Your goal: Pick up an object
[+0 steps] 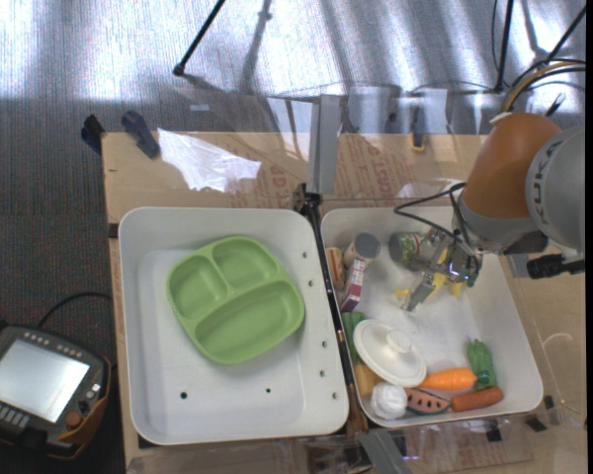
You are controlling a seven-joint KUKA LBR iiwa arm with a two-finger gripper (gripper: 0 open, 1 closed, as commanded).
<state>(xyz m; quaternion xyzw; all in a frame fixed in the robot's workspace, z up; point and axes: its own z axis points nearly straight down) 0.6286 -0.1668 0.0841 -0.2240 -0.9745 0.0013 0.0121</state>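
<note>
The gripper (437, 276) hovers over the right bin (509, 309) (whether its fingers are spread I cannot tell), so it may well close on nothing.

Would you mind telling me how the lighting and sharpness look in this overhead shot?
In the camera view, striped sunlight falls across the floor behind the bench; the right bin is bright, its white lid nearly washed out; the green tray is evenly lit and sharp; the hand looks slightly soft.
</note>
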